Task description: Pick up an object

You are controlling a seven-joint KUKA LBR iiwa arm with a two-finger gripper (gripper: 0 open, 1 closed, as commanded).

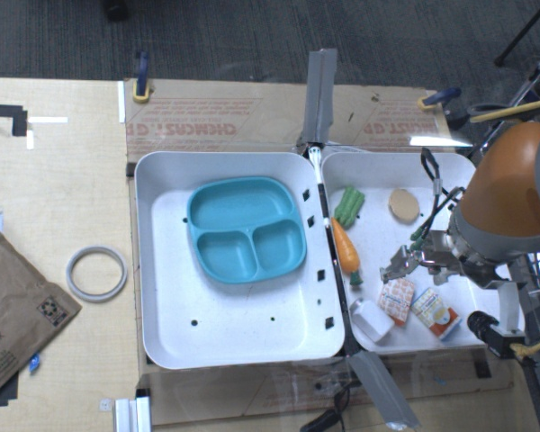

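Note:
My gripper [403, 265] hangs over the right bin [450, 165], near its middle. Just below it in the view lies a small red and white carton [396, 301], and beside that a second carton [435, 311] with a blue edge. An orange carrot [346, 247] lies along the bin's left wall, with a green vegetable [348, 206] above it. A tan round cookie [403, 205] rests toward the back. A white block [369, 318] sits at the front left corner. Nothing shows as held in the gripper.
The left bin [162, 331] holds a blue three-part plate [247, 229]. The arm's orange band [513, 183] and cables overhang the right bin's right side. Left of the bins, the bench carries a grey tape ring [96, 272] and a brown cardboard box [13, 318].

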